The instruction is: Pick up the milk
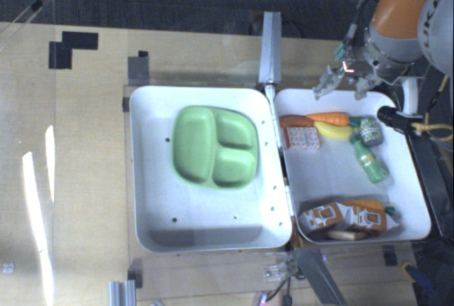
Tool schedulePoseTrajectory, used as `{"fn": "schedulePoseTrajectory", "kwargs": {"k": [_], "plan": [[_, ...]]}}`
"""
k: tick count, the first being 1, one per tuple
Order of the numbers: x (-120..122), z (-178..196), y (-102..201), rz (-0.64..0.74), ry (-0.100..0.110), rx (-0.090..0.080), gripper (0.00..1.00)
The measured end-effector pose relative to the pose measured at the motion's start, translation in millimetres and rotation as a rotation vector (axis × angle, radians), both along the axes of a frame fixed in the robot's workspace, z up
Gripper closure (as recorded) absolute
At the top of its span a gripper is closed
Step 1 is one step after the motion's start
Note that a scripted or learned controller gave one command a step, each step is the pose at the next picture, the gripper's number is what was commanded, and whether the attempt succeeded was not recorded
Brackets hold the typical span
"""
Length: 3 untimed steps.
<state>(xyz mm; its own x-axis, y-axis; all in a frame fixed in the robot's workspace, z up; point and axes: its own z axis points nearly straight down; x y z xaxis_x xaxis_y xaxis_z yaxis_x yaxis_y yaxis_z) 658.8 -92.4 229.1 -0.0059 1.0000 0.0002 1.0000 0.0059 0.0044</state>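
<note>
The gripper [343,86] hangs at the right bin's [415,177] twelve o'clock rim with fingers spread and nothing between them; the arm [411,6] is cut off at the picture's two o'clock corner; the milk [345,216], a brown-and-white carton, lies on its side at the bin's six o'clock wall, its print too blurred to read; a green bottle [368,162] lies near centre; the left bin [152,226] holds a green tray [215,146].
</note>
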Motion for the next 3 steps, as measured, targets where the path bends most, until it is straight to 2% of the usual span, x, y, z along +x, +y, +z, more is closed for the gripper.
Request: {"fn": "schedulePoseTrajectory", "kwargs": {"k": [1, 2, 3], "plan": [[-68, -141, -26, 0.144, -0.006, -0.002, 0.0], [-143, -140, -37, 0.169, -0.006, -0.003, 0.0], [-139, -128, -35, 0.171, -0.016, -0.003, 1.0]]}}
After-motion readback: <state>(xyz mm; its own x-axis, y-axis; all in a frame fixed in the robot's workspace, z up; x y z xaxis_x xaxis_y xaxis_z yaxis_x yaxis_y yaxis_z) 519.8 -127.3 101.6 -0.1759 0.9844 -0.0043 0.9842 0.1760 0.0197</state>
